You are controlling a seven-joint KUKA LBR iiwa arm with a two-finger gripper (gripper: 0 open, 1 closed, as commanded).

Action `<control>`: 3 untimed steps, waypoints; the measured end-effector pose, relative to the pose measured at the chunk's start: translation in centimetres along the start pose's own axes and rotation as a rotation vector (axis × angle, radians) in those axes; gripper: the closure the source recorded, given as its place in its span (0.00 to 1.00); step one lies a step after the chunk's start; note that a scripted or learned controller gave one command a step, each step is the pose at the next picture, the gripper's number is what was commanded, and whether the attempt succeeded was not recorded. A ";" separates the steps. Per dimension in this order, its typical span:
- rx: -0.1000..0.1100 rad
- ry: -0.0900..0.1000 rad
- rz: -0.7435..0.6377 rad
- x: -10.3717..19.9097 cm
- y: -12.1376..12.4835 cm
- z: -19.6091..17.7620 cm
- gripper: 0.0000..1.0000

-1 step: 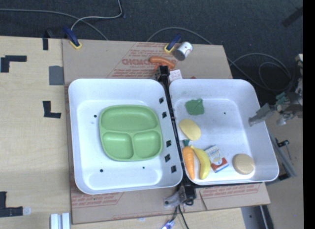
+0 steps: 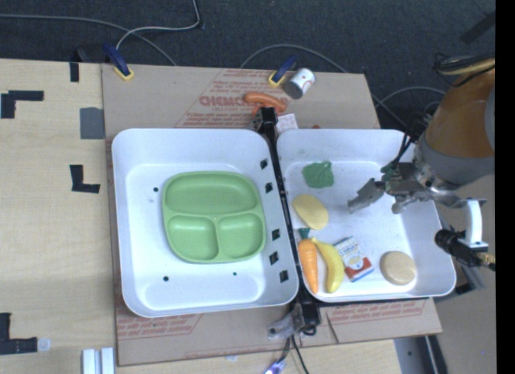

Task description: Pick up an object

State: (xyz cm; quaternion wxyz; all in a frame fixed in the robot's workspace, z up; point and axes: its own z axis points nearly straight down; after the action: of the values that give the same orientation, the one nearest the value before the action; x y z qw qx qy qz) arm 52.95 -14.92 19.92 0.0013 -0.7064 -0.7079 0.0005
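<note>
In the right bin (image 2: 418, 143) lie a green leafy toy (image 2: 319, 174), a yellow oval piece (image 2: 311, 211), an orange carrot (image 2: 308, 264), a banana (image 2: 328, 264), a small red and white carton (image 2: 352, 258) and a tan round bun (image 2: 397, 267). My gripper (image 2: 376, 201) hangs over the middle of this bin, right of the yellow piece and above the carton. It is open, its two fingers spread wide with nothing between them.
The left bin (image 2: 129, 203) holds a green divided plate (image 2: 214, 214). A black divider (image 2: 278, 203) runs between the bins. Behind them on the cardboard sit an orange item (image 2: 264, 100) and a small grey cylinder (image 2: 298, 83). Cables trail across the dark floor.
</note>
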 end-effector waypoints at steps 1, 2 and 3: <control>0.001 0.000 0.000 3.4 4.0 5.7 0.00; -0.005 -0.003 0.000 5.0 7.7 11.3 0.00; -0.005 -0.003 0.000 5.5 14.0 11.4 0.00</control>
State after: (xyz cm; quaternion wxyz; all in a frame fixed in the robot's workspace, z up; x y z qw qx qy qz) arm 66.88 -9.39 8.52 -0.0013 -0.7064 -0.7078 -0.0001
